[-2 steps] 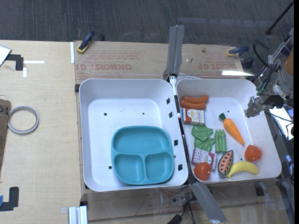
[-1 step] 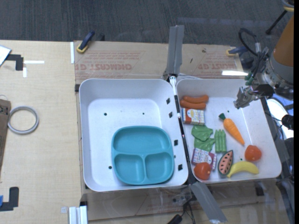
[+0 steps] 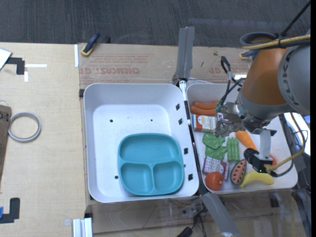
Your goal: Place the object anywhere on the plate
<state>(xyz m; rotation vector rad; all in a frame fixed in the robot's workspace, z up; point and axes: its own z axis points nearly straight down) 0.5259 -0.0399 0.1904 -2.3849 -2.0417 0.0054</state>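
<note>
Two shallow white bins sit side by side on the light wooden tabletop (image 3: 44,181). The left white bin (image 3: 98,107) holds a teal three-compartment plastic plate (image 3: 150,163), lying flat toward the near side of the bin, nothing on it.

The right white bin (image 3: 291,174) holds a heap of toy food: an orange-red hot dog (image 3: 203,107) at the far end, a small printed packet (image 3: 207,123) just below it, green leafy pieces (image 3: 214,143), a green ridged strip (image 3: 232,148), an orange carrot (image 3: 245,139), a watermelon slice (image 3: 238,171), a yellow banana (image 3: 256,179) and a red tomato (image 3: 214,180) at the near end.

The grey arm with its orange band (image 3: 264,80) reaches in from the right. The gripper (image 3: 226,125) is low over the right bin, near the packet and the leafy pieces; I cannot tell how it is set or whether it has anything.

A grey tape ring (image 3: 23,127) lies on the tabletop, well to the left.
</note>
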